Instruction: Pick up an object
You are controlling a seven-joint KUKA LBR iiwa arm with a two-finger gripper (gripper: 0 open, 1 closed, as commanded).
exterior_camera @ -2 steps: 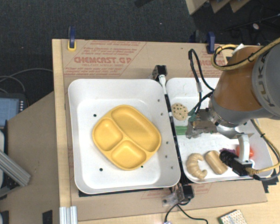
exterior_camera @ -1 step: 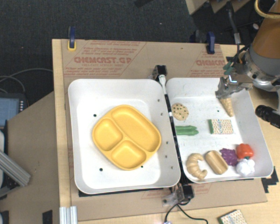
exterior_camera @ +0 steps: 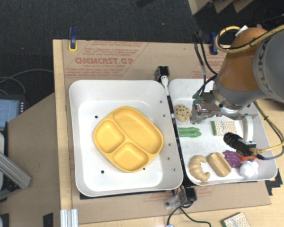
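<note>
Yellow divided plate (exterior_camera: 128, 138) is lying in the left bin (exterior_camera: 80, 126). Right of it, the gripper (exterior_camera: 199, 111) is hovering over the cookie (exterior_camera: 181, 112) and green bean (exterior_camera: 189, 132); its grip cannot be told.

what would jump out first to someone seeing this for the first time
Probably the yellow divided plate, lying alone in the left bin. Next, the grey and orange arm looming over the right bin, where toy foods cluster: a cookie, a croissant and purple grapes.
</note>
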